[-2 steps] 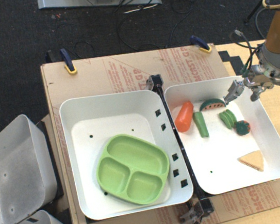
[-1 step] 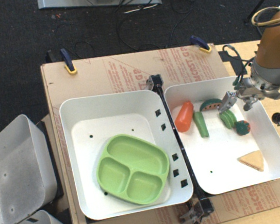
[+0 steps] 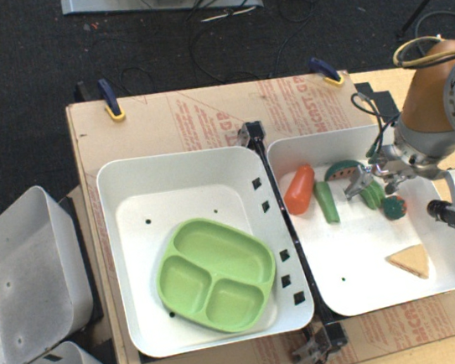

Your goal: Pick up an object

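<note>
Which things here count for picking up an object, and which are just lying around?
For the job:
gripper
orange-red piece
green stick
watermelon slice
dark green piece
tan wedge
right bin

Lying about:
green divided plate
left bin
spare bins
clamps

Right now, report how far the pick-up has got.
Done: the gripper is down in the right bin, among the watermelon slice and the small green pieces.

In hand: nothing visibly lifted; whether it grips anything cannot be told from this view.

Left: a confirmed grasp and a lift. The orange-red piece, green stick and tan wedge lie untouched; the green divided plate sits in the left bin.
</note>
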